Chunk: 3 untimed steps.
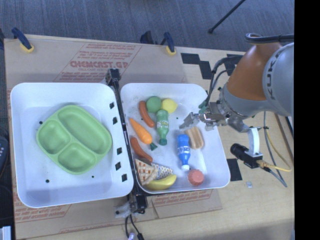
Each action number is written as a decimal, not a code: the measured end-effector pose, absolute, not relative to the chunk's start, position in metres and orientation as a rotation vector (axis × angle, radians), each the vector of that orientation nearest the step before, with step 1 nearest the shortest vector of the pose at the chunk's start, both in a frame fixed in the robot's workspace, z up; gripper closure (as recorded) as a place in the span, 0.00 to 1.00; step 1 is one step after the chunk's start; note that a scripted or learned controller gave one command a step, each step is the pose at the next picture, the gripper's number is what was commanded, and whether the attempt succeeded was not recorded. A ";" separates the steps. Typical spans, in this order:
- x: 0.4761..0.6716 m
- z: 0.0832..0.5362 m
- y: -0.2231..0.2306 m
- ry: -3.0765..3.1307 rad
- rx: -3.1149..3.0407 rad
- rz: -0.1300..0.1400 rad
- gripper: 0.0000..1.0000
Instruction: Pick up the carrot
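Camera view, looking down at a slant, has two shallow white bins side by side on the desk (45, 54). The left bin (20, 134) holds a green divided plate (74, 138). The right bin (215, 154) holds a crowd of toy foods. The carrot (141, 130) lies in the left half of that bin, orange with a small green top at its lower right end, tilted diagonally. Just above it is a sausage (146, 113), and below it a second sausage (140, 149); a green bottle (162, 124) stands just beside the carrot's right end. Further right are a blue bottle (183, 151) and a hot dog bun (195, 137).

The gripper (192, 120) sits over the right part of the bin, near the bun and the blue bottle, well apart from the carrot. Its fingers look spread and nothing sits between them, though the detail is small.

As I judge it, the task has hardly begun: the carrot rests untouched in the bin. Left to do are the reach leftward across the bottles, the descent onto the carrot, the closing and the lift. The close neighbours on each side may make a clean grasp hard.
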State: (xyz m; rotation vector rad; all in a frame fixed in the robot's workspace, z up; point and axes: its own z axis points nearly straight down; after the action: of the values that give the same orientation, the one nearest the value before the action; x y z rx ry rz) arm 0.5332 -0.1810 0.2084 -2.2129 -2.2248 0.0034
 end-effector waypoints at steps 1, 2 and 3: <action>0.528 0.123 -0.103 -2.295 -2.137 0.005 0.00; 0.559 0.091 -0.099 -1.807 -2.566 0.004 0.00; 0.559 0.101 -0.098 -1.809 -2.559 0.007 1.00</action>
State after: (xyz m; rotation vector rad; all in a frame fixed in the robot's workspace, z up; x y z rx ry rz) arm 0.5585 -0.0981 0.1005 -2.5585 -1.8090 0.0074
